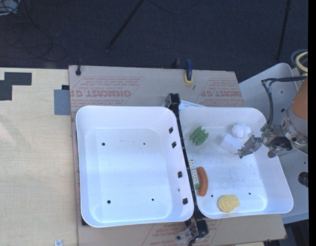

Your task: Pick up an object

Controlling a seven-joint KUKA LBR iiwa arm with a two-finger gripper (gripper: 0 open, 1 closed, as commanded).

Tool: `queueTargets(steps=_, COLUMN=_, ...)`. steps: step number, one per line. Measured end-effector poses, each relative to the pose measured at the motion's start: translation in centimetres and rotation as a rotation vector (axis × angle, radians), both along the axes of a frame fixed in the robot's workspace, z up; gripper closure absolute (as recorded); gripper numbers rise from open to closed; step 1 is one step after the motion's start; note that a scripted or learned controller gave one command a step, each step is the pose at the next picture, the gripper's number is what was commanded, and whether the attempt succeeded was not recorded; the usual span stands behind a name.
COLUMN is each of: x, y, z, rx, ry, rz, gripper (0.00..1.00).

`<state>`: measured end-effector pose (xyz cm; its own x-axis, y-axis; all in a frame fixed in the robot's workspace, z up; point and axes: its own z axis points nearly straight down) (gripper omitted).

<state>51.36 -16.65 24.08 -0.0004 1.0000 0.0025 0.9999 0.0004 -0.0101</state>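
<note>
The right bin (281, 196) holds several small objects. A green leafy piece (199, 135) lies near its left wall, and a white rounded object (240, 131) rests on a flat pale piece (231, 144) toward the back right. An orange-red sausage shape (202, 180) lies along the left wall, and a yellow lump (228, 203) sits near the front. My gripper (261, 147) hangs over the bin's right side, just right of the pale piece. Its fingers stand open with nothing between them.
The left bin (86, 163) sits beside the right one, with a black divider (181, 158) between their rims. Both rest on a cardboard sheet (122, 88). The arm's wrist and cables (291, 122) come in from the right edge.
</note>
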Motion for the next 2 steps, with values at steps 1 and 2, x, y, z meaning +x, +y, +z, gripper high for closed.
queueTargets(steps=1, x=-3.8, y=-4.7, z=10.2, rx=-0.006, ry=-0.01, rz=-0.003, gripper=0.0)
queueTargets(steps=2, x=-3.8, y=-4.8, z=28.1, rx=-0.01, ry=-0.026, rz=0.001, gripper=0.0)
